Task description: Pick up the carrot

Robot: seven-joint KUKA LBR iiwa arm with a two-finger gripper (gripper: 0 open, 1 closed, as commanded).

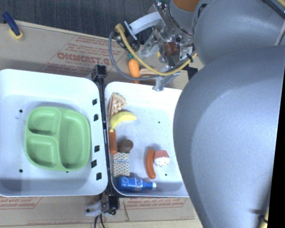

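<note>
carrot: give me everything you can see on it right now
The carrot is small, orange, smooth and glossy like a plastic toy, with a bit of green at its upper end. It sits roughly upright, slightly tilted, beyond the far rim of the right bin and over the cardboard, next to a yellow cable. The hand is just to its right. Whether the carrot is gripped, hanging or resting on the cardboard cannot be told from this view.

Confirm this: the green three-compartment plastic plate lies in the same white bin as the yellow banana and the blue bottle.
Wrong. The camera view shows the green three-compartment plastic plate in the left white bin; the yellow banana and the blue bottle lie in the right white bin.
</note>
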